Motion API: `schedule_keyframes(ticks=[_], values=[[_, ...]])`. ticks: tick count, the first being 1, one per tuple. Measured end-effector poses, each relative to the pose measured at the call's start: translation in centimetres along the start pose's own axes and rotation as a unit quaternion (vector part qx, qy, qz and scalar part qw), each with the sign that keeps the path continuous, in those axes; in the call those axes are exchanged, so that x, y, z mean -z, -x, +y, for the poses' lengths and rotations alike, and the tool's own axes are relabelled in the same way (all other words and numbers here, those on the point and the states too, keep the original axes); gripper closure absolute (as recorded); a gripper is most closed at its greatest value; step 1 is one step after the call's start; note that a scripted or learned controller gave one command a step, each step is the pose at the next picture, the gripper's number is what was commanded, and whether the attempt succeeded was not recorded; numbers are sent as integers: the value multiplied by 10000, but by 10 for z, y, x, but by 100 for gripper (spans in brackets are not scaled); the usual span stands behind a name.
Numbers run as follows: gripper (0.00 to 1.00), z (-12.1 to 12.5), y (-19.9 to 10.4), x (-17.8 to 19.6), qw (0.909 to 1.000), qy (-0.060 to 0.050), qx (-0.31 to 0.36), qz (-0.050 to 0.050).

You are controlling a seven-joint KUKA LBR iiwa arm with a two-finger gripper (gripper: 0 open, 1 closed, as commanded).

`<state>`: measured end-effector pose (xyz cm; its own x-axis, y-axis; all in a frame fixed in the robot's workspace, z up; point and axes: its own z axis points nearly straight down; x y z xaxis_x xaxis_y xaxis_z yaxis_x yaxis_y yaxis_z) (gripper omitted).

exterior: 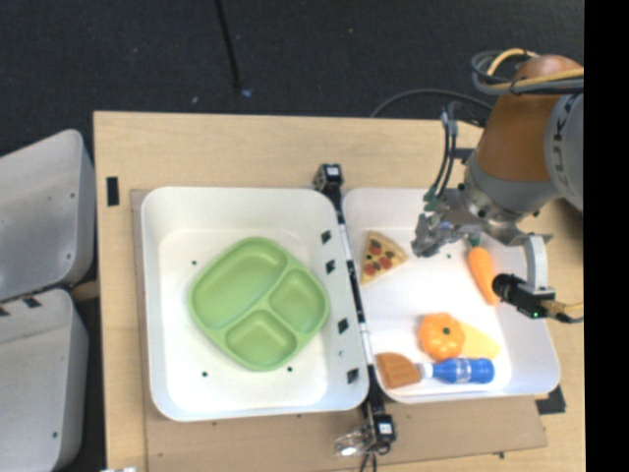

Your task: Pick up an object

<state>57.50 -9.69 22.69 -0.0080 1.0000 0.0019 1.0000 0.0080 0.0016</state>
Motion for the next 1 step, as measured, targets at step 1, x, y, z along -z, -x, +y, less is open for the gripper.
schedule_keyframes(ticks=[1], values=[[100, -4, -43, 4, 10000, -9, -7, -2]])
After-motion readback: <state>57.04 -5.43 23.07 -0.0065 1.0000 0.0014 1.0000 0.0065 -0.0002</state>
